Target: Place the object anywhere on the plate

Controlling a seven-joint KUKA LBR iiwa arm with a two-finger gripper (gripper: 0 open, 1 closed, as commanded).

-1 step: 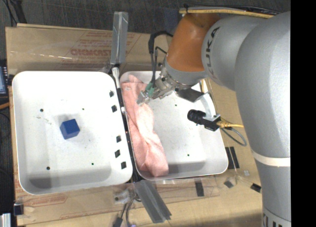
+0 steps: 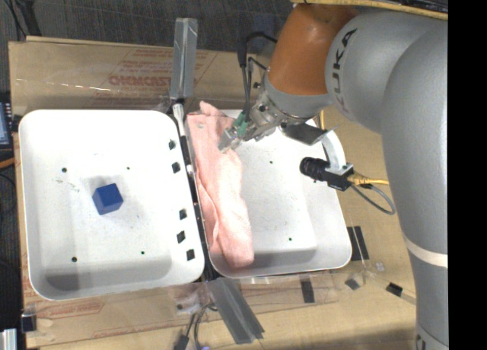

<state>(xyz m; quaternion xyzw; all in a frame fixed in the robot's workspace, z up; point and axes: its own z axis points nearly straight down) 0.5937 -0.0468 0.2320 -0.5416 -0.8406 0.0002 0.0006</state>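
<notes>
Grey arm [image 2: 396,74] with its orange band looms over the right bin [image 2: 304,219], its fingers [image 2: 237,134] pinching the top of a pink cloth [image 2: 221,189] draped along that bin's left wall. Left bin [image 2: 46,189] holds a small blue cube [image 2: 108,198].

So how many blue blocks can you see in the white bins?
1. The blue block sits alone in the left bin. In the right bin, a pink cloth lies bunched along the left wall under the gripper, and it could be hiding something.
</notes>
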